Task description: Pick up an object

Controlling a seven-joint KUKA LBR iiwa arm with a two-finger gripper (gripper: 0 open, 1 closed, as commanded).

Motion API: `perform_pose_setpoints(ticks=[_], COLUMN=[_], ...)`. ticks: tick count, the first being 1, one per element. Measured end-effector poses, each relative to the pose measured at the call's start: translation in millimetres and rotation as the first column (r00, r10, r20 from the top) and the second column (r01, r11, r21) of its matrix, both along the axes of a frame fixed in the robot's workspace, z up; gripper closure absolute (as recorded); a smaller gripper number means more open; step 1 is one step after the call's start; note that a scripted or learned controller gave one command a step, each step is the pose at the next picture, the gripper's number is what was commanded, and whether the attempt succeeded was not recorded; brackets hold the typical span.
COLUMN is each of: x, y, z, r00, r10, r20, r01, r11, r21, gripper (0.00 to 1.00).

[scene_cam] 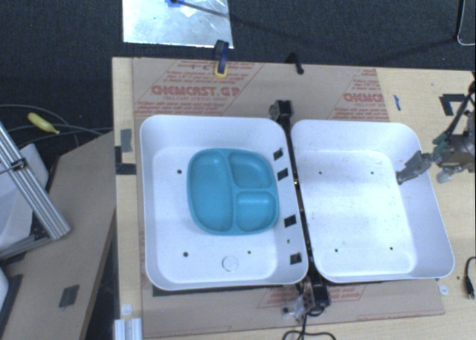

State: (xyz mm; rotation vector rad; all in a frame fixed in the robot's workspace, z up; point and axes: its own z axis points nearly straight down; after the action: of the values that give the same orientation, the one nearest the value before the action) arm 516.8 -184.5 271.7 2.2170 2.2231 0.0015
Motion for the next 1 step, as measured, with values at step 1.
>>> perform_pose_setpoints(ticks=[1], x=[-23.5], y=[92.5], z=[47.9], r00=[1.0], r10=[0.01], r20=[0.005], r01=[-0.01], r11=[1.0], r21=[0.003], gripper=[0.0])
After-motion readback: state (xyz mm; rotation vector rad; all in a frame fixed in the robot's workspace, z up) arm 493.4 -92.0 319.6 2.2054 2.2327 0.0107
